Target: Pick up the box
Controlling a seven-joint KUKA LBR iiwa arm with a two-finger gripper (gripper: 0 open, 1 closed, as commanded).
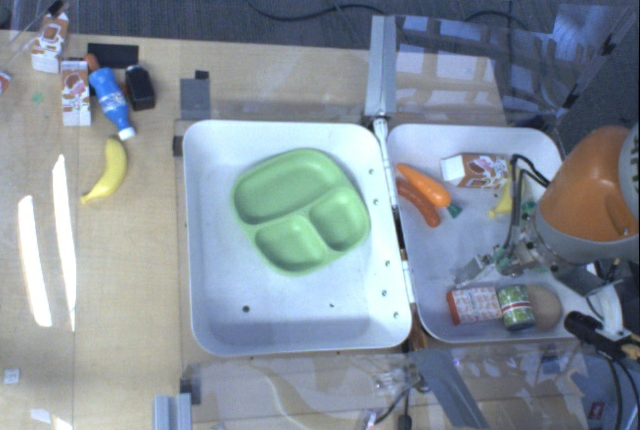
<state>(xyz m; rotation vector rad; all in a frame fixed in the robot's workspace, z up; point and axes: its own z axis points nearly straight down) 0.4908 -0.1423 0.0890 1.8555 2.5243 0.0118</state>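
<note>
A small white and brown box (476,169) lies at the back of the right bin (440,323), beside a yellow item (501,204). A red packet-like box (472,304) lies flat near the bin's front edge, touching a green can (516,307). My gripper (503,262) hangs low in the right bin, just behind the red box and the can and well in front of the white and brown box. The arm's orange band (592,190) covers the bin's right side. Nothing shows held in the gripper.
An orange carrot (424,188) lies at the right bin's left side. A brown round item (546,305) sits right of the can. The left bin (215,318) holds a green divided plate (300,210). A banana (108,170), a bottle (111,102) and small cartons (74,91) lie on the bench at left.
</note>
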